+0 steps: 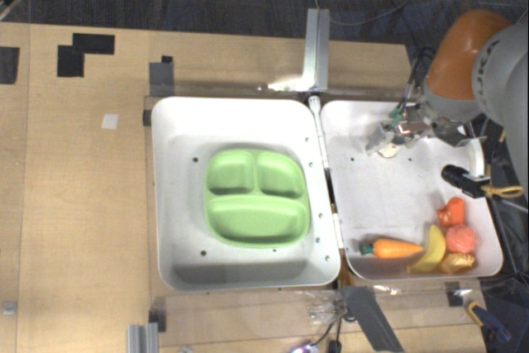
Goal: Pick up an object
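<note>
My gripper (397,133) hangs over the far part of the right bin (372,202), reaching in from the right below the orange band (459,62). A small pale object (385,149) shows right at its tip; whether it is gripped or just lying under it is unclear. Toy foods crowd the bin's near right corner: an orange carrot (395,247), a yellow banana (430,250), a pink round fruit (461,239), a small orange-red piece (451,212) and a golden piece (456,263). They lie well apart from the gripper.
The left bin (178,178) holds a green divided plate (254,196). A ridge between the bins (324,178) separates them. A black part (459,176) juts over the right bin's right edge. A metal post (317,45) stands behind the bins.
</note>
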`<act>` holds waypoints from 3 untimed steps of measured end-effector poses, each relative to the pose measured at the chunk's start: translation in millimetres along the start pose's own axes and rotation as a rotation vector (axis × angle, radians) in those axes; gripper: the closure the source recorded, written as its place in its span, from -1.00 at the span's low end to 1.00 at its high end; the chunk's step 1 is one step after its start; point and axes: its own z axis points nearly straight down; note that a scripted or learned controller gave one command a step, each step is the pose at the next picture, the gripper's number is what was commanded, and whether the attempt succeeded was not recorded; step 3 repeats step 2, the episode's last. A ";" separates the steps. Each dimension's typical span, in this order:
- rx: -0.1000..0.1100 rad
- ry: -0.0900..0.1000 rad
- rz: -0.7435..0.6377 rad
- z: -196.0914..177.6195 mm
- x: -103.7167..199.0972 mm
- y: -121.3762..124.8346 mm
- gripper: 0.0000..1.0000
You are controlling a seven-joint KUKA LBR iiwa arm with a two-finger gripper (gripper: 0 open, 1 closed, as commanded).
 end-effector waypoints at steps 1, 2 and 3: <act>-0.008 -0.002 -0.004 -13.0 1.0 3.1 1.00; -0.001 0.001 -0.013 -96.5 85.1 -0.6 1.00; -0.001 0.001 -0.013 -96.5 85.1 -0.6 1.00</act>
